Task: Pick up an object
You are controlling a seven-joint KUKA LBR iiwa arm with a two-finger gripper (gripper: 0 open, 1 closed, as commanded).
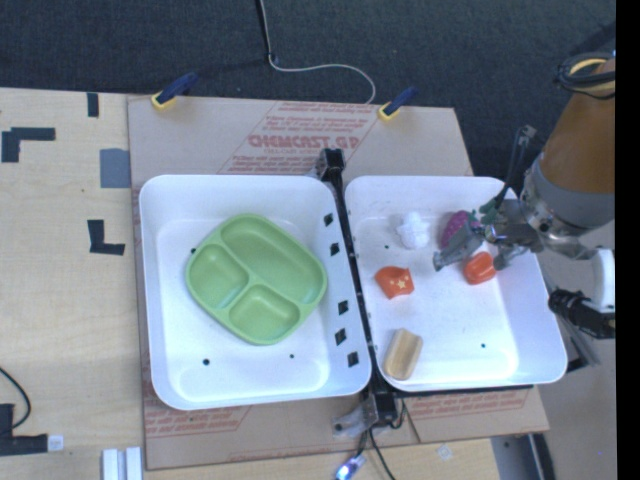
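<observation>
Camera view: pincer (pixel 470 253) tips indistinct among purple object (pixel 458 226), red object (pixel 480 268).

You've got wooden bench (pixel 60 298) with black marks, cardboard sheet (pixel 290 138) on it, held by two clamps, yellow-blue (pixel 173 90) and (pixel 397 101), at far edge. Two white bins on cardboard, touching side by side: left bin (pixel 165 298), right bin (pixel 520 348).

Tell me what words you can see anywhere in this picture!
Red printing on the cardboard sheet above the bins: upside down and too blurred to read.
Orange toy block: a small yellow mark, too small to read.
No other words, numbers or signs are readable.
</observation>
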